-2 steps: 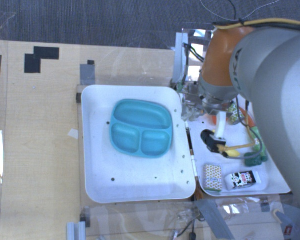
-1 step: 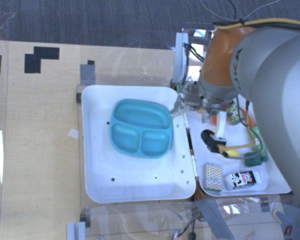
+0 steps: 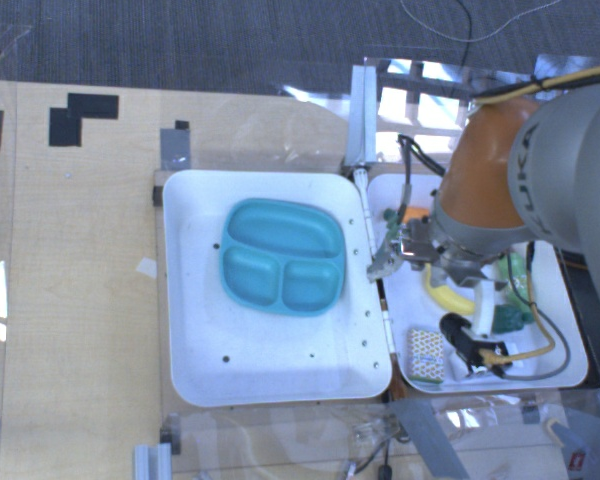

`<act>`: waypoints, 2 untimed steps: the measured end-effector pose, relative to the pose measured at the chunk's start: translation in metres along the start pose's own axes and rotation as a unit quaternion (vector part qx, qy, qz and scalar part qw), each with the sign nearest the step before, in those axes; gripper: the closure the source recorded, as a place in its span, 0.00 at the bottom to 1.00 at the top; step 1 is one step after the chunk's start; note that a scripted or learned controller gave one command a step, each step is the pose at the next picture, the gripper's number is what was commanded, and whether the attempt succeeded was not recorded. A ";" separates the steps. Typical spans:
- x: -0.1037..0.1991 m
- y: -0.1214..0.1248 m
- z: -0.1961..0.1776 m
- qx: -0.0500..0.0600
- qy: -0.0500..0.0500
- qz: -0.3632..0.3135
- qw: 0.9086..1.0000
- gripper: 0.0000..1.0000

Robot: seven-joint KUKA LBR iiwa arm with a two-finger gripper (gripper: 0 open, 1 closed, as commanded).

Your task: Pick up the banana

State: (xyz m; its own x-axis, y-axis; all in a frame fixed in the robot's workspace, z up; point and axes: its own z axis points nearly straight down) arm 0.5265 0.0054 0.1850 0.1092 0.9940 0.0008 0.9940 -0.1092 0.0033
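Camera view: the arm (image 3: 540, 168) reaches over the right bin (image 3: 570, 368). The hand (image 3: 470, 288) is low inside that bin, directly above the banana (image 3: 446, 297); whether it is open or closed cannot be determined. A patterned sponge (image 3: 426, 354) lies near the front. The left bin (image 3: 190, 348) contains a blue divided plate (image 3: 283, 256).

A light wooden tabletop (image 3: 70, 298) carries two shallow white bins side by side. In the left bin (image 3: 195, 358) lies a blue plate (image 3: 283, 256) with three compartments. In the right bin (image 3: 570, 368) a small patterned packet (image 3: 426, 355) rests near the front wall, with a green object (image 3: 512, 316) farther right.
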 end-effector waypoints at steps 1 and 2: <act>-0.058 -0.032 -0.016 -0.001 0.000 -0.007 1.000 0.00; -0.092 0.023 0.096 -0.006 0.000 0.059 0.998 0.00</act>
State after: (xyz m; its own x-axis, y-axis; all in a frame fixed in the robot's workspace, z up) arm 0.5396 -0.0885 0.0894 0.2256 0.9742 0.0016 0.9741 -0.2256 0.0153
